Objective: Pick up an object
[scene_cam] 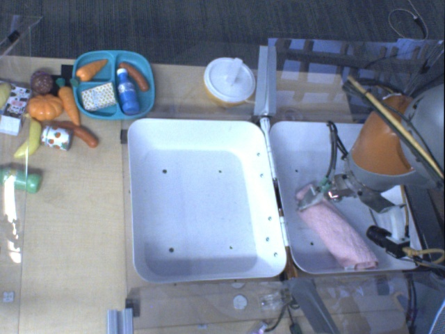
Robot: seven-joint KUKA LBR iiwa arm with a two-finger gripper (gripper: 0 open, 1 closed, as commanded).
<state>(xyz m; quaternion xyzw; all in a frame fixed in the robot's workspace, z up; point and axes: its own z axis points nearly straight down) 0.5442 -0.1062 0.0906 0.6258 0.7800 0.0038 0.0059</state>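
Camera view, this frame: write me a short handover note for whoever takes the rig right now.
Claw: low in the right bin, at the upper end of the pink cloth; whether it is open or shut cannot be told.
Things: the pink cloth lies flat on the right bin's floor, running toward the near right corner. The left bin sits alongside.
Done: claw brought to the cloth.
Left: grasp it and lift it; no hold shows yet.

Two shallow white plastic bins (201,145) are seen smooth and faintly glossy. A soft, matt pink cloth (338,235) is laid in the right one. The pale wooden bench (69,221) is finished matt.
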